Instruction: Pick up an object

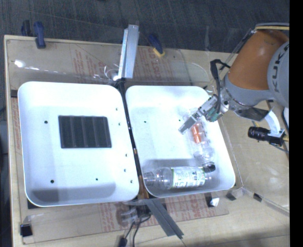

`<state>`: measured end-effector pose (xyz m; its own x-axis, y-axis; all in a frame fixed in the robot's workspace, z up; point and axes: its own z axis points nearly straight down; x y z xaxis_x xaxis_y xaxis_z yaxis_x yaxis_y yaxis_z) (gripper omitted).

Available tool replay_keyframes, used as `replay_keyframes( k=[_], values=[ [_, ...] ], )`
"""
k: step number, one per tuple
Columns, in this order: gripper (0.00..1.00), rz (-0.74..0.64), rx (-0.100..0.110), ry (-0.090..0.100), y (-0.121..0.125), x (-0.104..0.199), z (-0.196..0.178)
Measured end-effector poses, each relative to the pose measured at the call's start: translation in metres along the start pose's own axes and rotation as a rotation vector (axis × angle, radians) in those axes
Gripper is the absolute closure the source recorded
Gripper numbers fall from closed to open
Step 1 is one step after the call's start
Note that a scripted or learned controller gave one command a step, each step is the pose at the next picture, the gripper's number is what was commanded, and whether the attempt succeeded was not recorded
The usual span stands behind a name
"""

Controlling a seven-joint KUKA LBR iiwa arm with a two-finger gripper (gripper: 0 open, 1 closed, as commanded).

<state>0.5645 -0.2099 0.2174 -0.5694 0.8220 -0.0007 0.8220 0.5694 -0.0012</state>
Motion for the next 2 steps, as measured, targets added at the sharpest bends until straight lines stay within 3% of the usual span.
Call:
replay_keyframes(
  k=[1,2],
  values=[
    [0.0,-0.068,-0.002,-0.003,0.019,-0.015,-0.113],
    [0.0,-0.375,0.0,0.002,0.025,0.028,-0.011]
  ],
)
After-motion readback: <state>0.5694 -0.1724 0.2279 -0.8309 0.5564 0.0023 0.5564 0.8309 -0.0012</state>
